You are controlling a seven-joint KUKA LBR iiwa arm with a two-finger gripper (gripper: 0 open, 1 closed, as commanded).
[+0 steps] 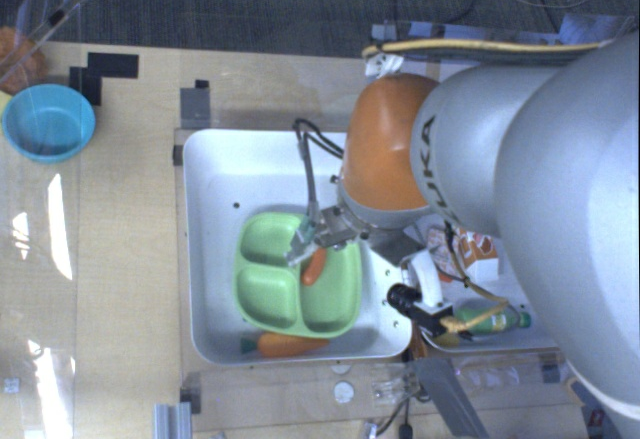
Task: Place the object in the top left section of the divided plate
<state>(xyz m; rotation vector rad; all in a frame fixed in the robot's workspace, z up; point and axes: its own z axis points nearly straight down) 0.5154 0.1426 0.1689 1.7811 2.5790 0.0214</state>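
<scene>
I read the small orange carrot-shaped piece [314,268] as sitting right under the tips of my pincer [309,249], its long axis slanting from upper right to lower left. It looks pinched between the fingers, narrow grip, over the divider of the lime-green three-section plastic plate [262,289]. The top-left section lies just left and slightly up from the pincer, so my next nudge goes that way. A longer orange carrot [287,344] lies below the plate in the shallow white bin [213,227].
</scene>
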